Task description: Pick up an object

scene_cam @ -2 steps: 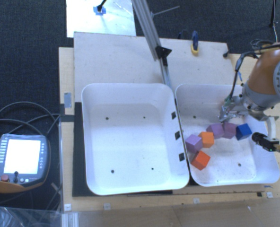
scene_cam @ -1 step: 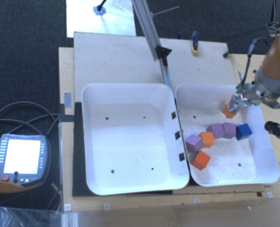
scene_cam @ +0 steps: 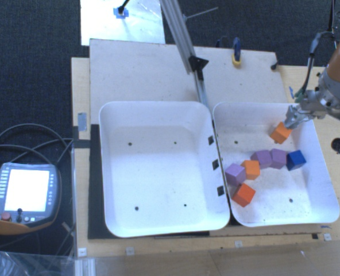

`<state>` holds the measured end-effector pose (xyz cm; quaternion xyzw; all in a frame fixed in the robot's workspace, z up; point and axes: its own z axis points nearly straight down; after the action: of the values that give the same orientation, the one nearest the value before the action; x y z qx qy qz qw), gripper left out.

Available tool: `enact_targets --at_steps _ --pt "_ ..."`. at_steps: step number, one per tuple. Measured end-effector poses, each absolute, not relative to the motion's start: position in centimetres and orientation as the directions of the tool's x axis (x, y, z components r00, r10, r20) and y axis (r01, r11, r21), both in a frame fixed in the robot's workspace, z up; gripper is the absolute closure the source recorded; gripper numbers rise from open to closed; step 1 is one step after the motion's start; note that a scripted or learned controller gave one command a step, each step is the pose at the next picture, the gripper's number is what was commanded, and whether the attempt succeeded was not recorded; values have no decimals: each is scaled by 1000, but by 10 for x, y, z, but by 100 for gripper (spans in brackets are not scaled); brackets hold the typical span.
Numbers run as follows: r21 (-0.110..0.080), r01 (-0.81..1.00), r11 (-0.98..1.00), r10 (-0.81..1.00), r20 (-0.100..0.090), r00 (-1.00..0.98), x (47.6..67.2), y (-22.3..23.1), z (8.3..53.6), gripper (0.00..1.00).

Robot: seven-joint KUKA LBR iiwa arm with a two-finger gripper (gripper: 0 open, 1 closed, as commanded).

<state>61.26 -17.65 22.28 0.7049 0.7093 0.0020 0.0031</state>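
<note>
At the right bin's [scene_cam: 325, 194] far edge, tool [scene_cam: 290, 121] (grip unclear) touching a tilted orange cube [scene_cam: 280, 133].

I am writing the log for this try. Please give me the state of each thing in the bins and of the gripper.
gripper: low over the right bin, at the upper orange block
upper orange block: tilted, apart from the cluster
blue block: resting at the cluster's right end
purple blocks: resting, touching
right bin: holds all blocks
</note>
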Motion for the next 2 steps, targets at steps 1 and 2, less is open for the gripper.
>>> enact_targets --at_steps 1,2 --pt "9 1000 5 1000 -3 -5 617 -184 285 100" --pt "5 1000 5 1000 -2 -5 618 -185 296 100"
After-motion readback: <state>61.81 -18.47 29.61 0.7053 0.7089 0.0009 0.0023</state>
